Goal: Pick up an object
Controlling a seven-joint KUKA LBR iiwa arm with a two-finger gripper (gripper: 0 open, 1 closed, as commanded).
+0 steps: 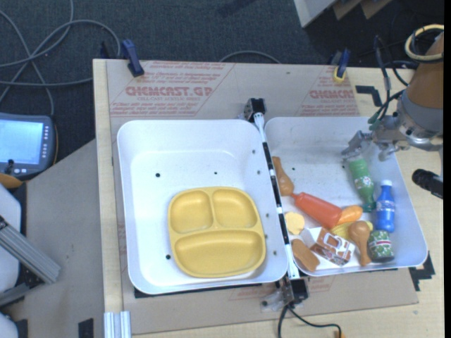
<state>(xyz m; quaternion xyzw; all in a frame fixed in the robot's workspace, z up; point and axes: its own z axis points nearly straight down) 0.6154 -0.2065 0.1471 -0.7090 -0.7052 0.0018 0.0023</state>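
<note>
My gripper [368, 152] hangs over the far right part of the right bin [310, 136], open, with nothing between its fingers. Just below it lies a green bottle [362, 175], its top close to the fingertips. Along the bin's right side is a blue bottle [385, 207]. An orange-red bottle [318, 206] lies slanted in the middle. A small dark jar [380, 246], a brown wooden-looking piece [361, 235] and a printed packet [333, 246] are crowded in the near right corner.
The left bin [141, 153] holds a yellow divided plate [215, 231]. A brown sausage-like toy [283, 178] lies by the wall between the bins, with a yellow disc [294, 222] and a tan piece [304, 256] nearer the front. Cables run at the far right.
</note>
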